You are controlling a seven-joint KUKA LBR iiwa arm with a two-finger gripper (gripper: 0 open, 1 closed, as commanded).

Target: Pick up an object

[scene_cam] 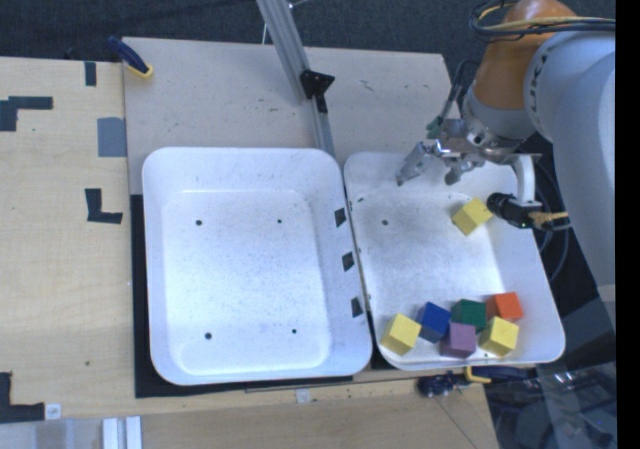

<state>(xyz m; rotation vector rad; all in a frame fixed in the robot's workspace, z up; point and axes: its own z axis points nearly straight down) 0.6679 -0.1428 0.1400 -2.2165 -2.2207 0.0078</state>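
End effector [432, 169] open, empty, above right bin [400, 247]; yellow cube [470, 216] just beside it.

You have the most free room in the left bin [240, 267], whose whole floor lies open. In the right bin [400, 237], the far and middle floor is bare too, apart from one yellow cube [470, 216] near the right wall. The gripper [432, 169] hangs with its fingers spread over the far rim of that bin, and the grey arm [560, 87] blocks the right side behind it. Along the near wall, a packed cluster crowds your way: a yellow cube [402, 333], blue cube [434, 320], purple cube [461, 338], green cube [468, 313], orange cube [507, 306] and another yellow cube [501, 336], touching or just beside each other. A slanted metal pole [285, 22] crosses the far bench toward the gap between bins.
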